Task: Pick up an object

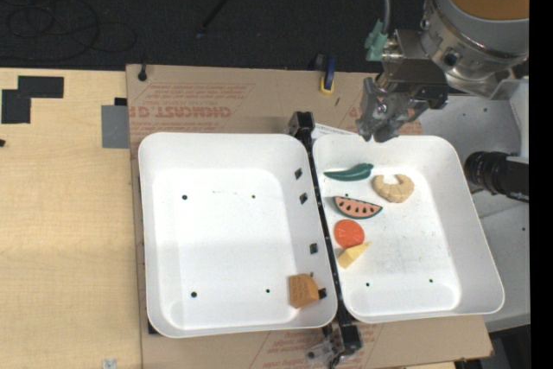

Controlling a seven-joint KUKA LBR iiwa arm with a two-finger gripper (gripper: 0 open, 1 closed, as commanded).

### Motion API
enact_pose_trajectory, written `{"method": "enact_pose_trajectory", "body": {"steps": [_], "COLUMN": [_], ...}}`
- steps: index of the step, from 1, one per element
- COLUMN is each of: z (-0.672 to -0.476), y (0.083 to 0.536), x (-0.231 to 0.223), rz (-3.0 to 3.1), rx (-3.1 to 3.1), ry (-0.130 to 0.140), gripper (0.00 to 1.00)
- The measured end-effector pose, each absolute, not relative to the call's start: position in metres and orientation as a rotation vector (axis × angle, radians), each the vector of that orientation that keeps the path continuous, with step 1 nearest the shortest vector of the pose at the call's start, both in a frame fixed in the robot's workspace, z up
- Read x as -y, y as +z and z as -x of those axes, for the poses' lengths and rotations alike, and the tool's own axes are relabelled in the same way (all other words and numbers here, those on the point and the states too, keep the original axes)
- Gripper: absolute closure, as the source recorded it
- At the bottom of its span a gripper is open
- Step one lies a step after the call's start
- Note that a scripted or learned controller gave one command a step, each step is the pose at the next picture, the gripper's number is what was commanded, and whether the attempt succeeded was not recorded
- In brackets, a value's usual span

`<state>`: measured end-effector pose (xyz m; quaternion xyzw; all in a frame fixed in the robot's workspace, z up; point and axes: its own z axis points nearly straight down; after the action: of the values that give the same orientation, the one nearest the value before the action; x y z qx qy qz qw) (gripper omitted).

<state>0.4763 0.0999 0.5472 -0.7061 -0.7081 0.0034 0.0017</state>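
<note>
STAGE: approach, nothing lifted | GRIPPER: above right bin far rim; jaws state cannot be determined | TARGETS: green pepper, croissant, watermelon slice on bin floor | REMAINING: descend, grasp, lift

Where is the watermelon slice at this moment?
In the camera view, the watermelon slice lies in the right bin, near the divider between the bins, just below the green pepper and above the red tomato.
</note>
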Motion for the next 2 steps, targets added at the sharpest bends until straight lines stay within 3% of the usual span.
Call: {"method": "enact_pose_trajectory", "body": {"steps": [1, 2], "z": [-0.476, -0.475], "y": [0.536, 0.536], "x": [-0.14, -0.219], "rz": [2.214, 2.21], "rx": [2.224, 2.228], "ry": [0.008, 0.005], "gripper": [1.0, 1.0]}}
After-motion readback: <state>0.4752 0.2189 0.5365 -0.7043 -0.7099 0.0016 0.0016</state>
